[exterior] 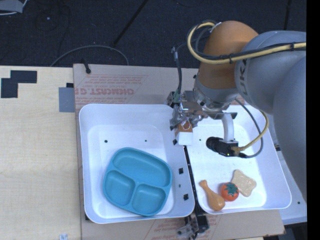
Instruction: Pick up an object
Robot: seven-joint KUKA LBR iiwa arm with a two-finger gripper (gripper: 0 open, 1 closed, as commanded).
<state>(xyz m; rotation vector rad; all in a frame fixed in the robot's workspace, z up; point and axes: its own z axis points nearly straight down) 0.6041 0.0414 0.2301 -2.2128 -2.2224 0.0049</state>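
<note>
My gripper (184, 120) hangs over the divider between the two white bins, near their far ends. A small brown-and-white toy piece (185, 133) sits between its fingers, which are shut on it. The piece hangs just above the bins' shared rim. In the right bin's (280, 184) near end lie a tan drumstick (212, 195), a red tomato-like toy (230, 191) and a slice of toast (244, 182). A blue divided plate (137, 181) lies in the left bin (95, 139).
The grey arm with its orange band (227, 39) reaches in from the right over the right bin's far half. A black part with a yellow cable (222, 145) hangs below the wrist. Cardboard (120, 86) lies under both bins.
</note>
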